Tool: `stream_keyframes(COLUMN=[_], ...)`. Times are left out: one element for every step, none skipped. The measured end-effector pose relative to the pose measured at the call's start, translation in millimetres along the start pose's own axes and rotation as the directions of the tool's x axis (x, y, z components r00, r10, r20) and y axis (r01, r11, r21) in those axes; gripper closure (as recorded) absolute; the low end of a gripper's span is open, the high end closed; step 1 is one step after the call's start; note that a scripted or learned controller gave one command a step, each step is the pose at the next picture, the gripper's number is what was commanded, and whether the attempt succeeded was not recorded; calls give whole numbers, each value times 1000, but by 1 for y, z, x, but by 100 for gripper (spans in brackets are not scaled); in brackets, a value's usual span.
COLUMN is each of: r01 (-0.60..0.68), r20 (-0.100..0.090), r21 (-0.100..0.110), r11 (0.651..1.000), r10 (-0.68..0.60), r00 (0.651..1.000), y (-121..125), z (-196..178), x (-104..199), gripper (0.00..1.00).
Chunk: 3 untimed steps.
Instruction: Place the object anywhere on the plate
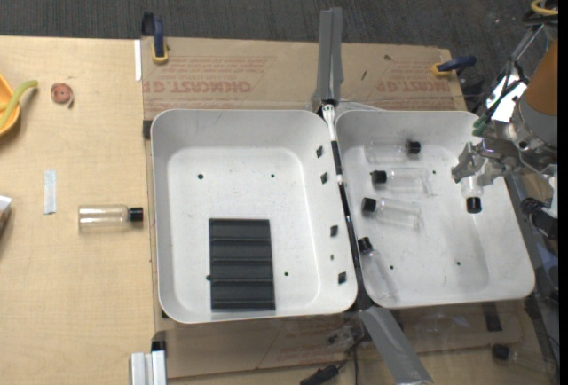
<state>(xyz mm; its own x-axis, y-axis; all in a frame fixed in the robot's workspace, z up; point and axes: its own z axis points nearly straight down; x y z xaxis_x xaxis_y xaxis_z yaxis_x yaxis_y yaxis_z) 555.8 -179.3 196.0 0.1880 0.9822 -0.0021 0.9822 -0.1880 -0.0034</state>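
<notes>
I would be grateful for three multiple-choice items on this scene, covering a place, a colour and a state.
1. Where does the ribbed plate lie?
A. left bin
B. right bin
C. on the bench

2. What colour are the vial caps?
A. white
B. black
C. orange

3. How does the bench vial rest?
A. upright
B. on its side
C. inside a bin

Answers: 1 A, the plate sits in the left bin, near its front. 2 B, the caps, such as this one in the right bin, are black. 3 B, the vial lies on its side on the bench, cap toward the bins.
</notes>
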Motion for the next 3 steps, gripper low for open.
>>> stream_keyframes(r01=[0, -119, -75], r20=[0, 0, 0], r21=[0, -2, -2], r11=[1000, 993, 997], r10=[0, 119, 75], r00=[1000, 993, 997], y=[0, 80, 81], z=[0, -25, -97], x=[0, 34, -21], gripper=[0, 0, 0])
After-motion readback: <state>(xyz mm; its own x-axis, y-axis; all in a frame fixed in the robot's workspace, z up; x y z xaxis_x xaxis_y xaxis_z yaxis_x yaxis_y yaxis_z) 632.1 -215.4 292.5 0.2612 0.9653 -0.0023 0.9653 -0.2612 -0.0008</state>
